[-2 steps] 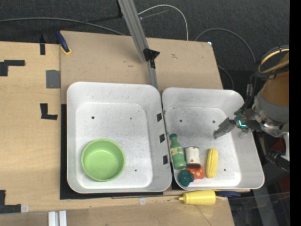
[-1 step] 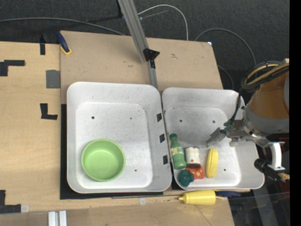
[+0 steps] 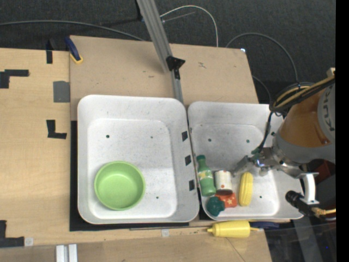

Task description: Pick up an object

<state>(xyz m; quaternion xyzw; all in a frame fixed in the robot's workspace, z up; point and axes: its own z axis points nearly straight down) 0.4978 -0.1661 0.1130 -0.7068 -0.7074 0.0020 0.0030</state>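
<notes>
The bench (image 3: 136,64) fills most of the frame, bearing the left bin (image 3: 131,105) and the right bin (image 3: 229,113) side by side across the lower middle. At the right edge the arm (image 3: 305,130), grey with its orange band, reaches in over the right bin and bends down toward the lower centre of that bin. Its gripper (image 3: 252,164) hangs just above the upper end of the yellow corn cob (image 3: 246,189); whether anything sits between its tips cannot be told. A green bowl (image 3: 119,185) rests in the lower left corner of the left bin. Along the right bin's lower left side lie a green bottle (image 3: 205,178), a white can (image 3: 223,179), a red-orange piece (image 3: 228,199) and a dark green ball (image 3: 215,206), clustered close together beside the cob. A yellow bottle (image 3: 230,229) lies on the bench just below the right bin.
</notes>
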